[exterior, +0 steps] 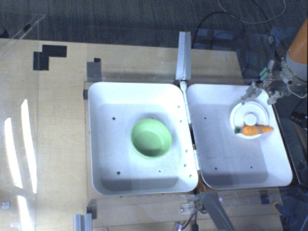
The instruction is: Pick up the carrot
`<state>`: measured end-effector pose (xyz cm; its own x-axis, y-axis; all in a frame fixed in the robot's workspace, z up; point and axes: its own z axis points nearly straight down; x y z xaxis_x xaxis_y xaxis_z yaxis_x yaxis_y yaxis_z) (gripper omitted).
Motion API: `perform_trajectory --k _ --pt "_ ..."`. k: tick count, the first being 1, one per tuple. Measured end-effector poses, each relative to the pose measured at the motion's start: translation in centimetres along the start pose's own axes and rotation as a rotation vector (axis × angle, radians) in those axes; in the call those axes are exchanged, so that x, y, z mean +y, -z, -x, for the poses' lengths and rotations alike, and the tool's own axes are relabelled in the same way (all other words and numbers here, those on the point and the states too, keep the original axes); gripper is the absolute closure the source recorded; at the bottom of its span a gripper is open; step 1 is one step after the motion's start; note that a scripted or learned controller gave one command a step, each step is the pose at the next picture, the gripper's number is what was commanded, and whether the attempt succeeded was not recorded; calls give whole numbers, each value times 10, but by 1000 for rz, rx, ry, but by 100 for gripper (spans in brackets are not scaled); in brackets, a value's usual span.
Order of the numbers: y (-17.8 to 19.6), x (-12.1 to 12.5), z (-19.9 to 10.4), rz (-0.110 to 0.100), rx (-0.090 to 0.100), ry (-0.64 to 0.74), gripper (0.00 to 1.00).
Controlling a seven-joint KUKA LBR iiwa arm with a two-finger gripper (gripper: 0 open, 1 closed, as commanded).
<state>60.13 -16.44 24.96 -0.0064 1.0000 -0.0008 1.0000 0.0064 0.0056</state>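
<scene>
Orange carrot (256, 130) lies, as we see, on a white plate (239, 110) near the right bin's (226, 172) far right corner; the gripper (260, 91) hovers just beyond, released, grasping nothing.

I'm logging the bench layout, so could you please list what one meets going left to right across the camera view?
Left bin → green bowl → right bin → white plate bearing the carrot → pincer above the right bin's far right corner.

Probably a robotics lab: a plywood bench (43, 129) with two fixed white bins (101, 177), metal brackets (183, 57), and loose cables (250, 13) on grey carpet (120, 8).
</scene>
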Motion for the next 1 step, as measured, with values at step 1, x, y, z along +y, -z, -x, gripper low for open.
perform_trajectory --k 1 --pt "-52 -53 40 0 0 -135 0"
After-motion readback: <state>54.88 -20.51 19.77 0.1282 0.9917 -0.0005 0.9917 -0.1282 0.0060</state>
